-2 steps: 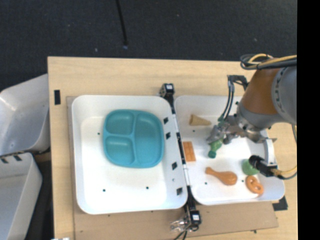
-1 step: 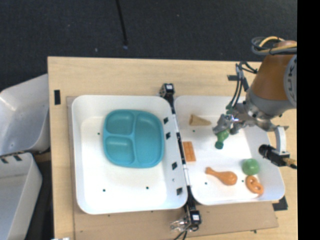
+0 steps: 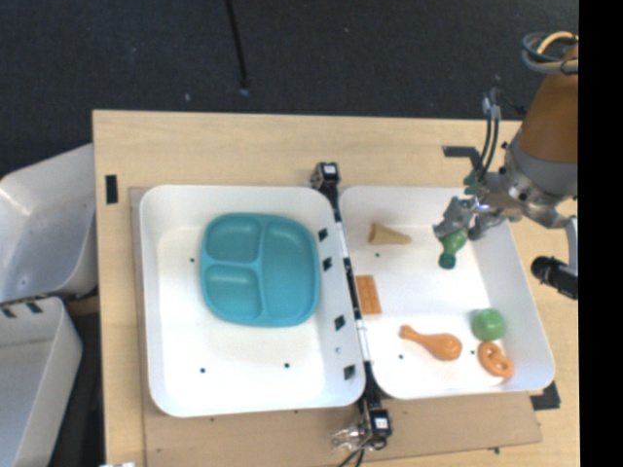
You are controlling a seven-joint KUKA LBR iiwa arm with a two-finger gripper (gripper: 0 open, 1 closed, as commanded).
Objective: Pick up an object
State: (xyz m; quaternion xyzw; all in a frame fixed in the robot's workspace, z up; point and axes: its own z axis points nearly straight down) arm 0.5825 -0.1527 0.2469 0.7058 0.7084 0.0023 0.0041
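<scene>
My gripper (image 3: 456, 232) hangs over the upper right part of the right bin (image 3: 516, 290). A small dark green object (image 3: 450, 252) sticks out below its fingertips, and the fingers are shut on its top end. The green piece sits just above or on the bin floor; I cannot tell which. Other pieces lie in the same bin: a tan wedge (image 3: 389, 233), an orange rectangular piece (image 3: 367, 295), an orange drumstick shape (image 3: 433, 342), a green ball (image 3: 489, 323) and an orange pretzel shape (image 3: 495, 360).
The left bin (image 3: 175, 358) holds a teal divided plate (image 3: 261, 267). A row of black clips (image 3: 346, 290) runs along the seam between the bins. The grey arm with its orange band (image 3: 550, 125) comes in from the right, above the bench edge.
</scene>
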